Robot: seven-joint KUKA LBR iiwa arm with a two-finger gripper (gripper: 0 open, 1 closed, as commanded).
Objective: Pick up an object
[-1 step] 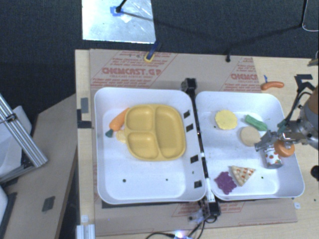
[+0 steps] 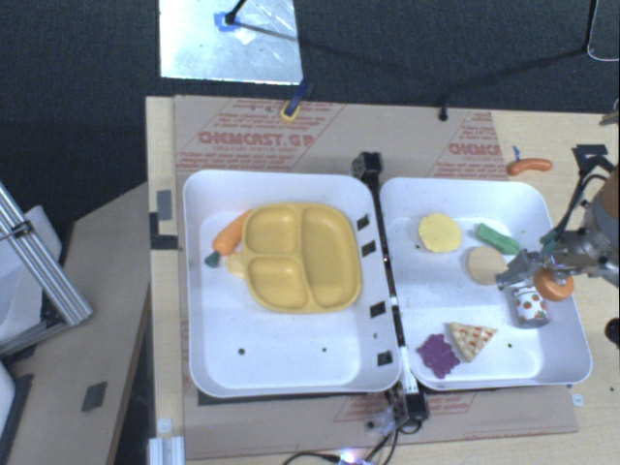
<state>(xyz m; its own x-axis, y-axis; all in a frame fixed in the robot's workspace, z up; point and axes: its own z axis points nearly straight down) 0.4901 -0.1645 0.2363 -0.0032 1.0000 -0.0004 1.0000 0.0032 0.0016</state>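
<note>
My pincer (image 2: pixel 531 281) hovers over the can (image 2: pixel 529 305); grip state indeterminate. Risk: can tips or slips sideways.

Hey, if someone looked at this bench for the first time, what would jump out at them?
Probably the big yellow divided plate in the left bin, with an orange carrot against its left edge. Then the right bin, scattered with small toy foods, where the pincer hangs over a small can near its right side.
</note>
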